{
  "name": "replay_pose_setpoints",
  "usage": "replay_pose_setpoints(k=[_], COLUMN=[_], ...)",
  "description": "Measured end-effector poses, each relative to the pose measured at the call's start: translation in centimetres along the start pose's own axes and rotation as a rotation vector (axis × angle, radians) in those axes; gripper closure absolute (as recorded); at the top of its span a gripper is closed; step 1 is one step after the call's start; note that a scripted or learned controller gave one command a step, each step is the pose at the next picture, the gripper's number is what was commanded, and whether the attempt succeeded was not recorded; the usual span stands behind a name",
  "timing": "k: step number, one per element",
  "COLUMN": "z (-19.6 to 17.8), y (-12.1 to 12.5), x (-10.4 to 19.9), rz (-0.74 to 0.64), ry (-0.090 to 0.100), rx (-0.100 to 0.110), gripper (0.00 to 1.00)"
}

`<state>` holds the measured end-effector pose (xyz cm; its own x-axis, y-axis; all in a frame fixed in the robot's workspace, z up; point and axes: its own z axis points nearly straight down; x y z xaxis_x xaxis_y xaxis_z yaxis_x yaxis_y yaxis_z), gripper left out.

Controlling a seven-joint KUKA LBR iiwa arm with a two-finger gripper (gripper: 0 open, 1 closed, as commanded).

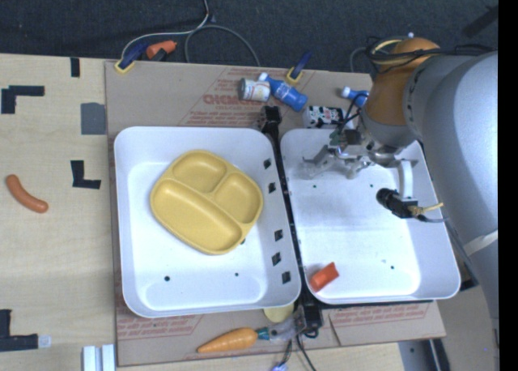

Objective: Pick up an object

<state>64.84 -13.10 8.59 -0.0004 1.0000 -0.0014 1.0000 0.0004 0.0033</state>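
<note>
The gripper [320, 165] is low in the far left corner of the right bin [429, 280], and I cannot tell how it is set. A small orange block [324, 276] lies in the same bin, near the front left corner, well apart from the gripper. The left bin [137, 280] holds a yellow plate [207, 200] with three parts. A toy carrot [228, 340] lies on the bench in front of the bins.

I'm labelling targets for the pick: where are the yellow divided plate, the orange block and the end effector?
yellow divided plate [207, 200]: camera view, centre ridge between compartments.
orange block [324, 276]: camera view, its top face.
end effector [336, 159]: camera view, between its fingertips.
</note>
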Motion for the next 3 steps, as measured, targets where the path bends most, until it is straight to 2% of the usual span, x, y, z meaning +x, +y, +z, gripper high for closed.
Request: replay_pose_setpoints(k=[1,2,3], z=[0.1,-2.4,0.0], y=[2.1,1.9,-4.4], x=[3.6,-6.2,0.4], rz=[-0.004,0.006,-0.003], ry=[0.001,-0.003,-0.002], rx=[0.001,0.002,0.000], gripper=[0.00,0.00,0.00])
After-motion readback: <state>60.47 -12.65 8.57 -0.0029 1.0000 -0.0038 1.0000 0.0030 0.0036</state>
